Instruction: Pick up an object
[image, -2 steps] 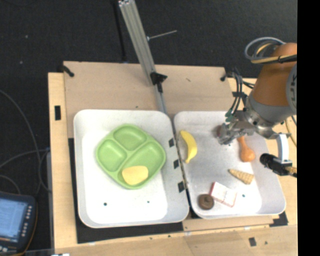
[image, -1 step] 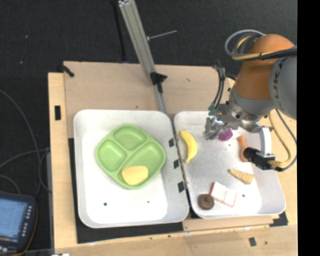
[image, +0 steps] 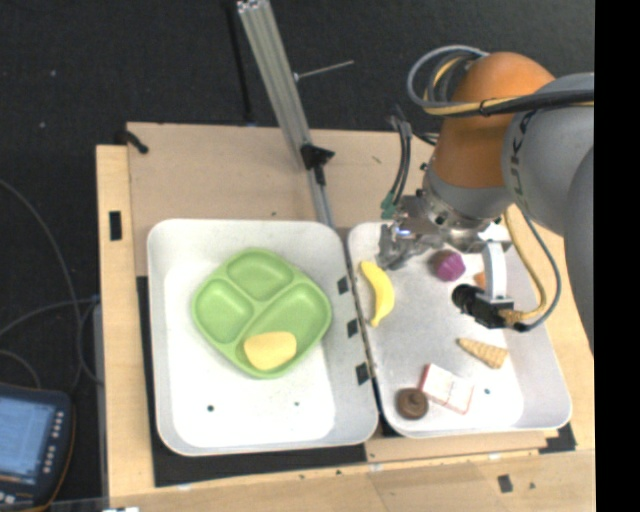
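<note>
The grey arm (image: 555, 150) is reaching in from the right, its orange band (image: 490, 110) sitting high over the far end of the right bin (image: 530, 390). The tool (image: 403, 243) is hanging over that bin's far left corner, just above the upper tip of the banana (image: 377, 292). From this angle I cannot tell whether the tool is released or clenched, and nothing is showing in its grasp.

The banana is lying along the right bin's left wall, curving toward the divider between the bins. A small purple fruit (image: 447, 265) is sitting just to the right of the tool, apart from the banana. Nearer the camera, a tan cone (image: 483, 352) is lying on its side with its point facing left. Below it, a white box with a red edge (image: 446, 388) is lying beside a brown round piece (image: 411, 403), the two nearly touching by the bin's near wall.

In the left bin (image: 180, 400), a green divided plate (image: 225, 300) is lying flat, and a yellow lump (image: 270, 349) is sitting in the compartment nearest the view's bottom edge.

Both bins are resting on the pale wooden desk (image: 200, 170). Dark lettering is showing on the grey arm, but it is too blurred to read.
</note>
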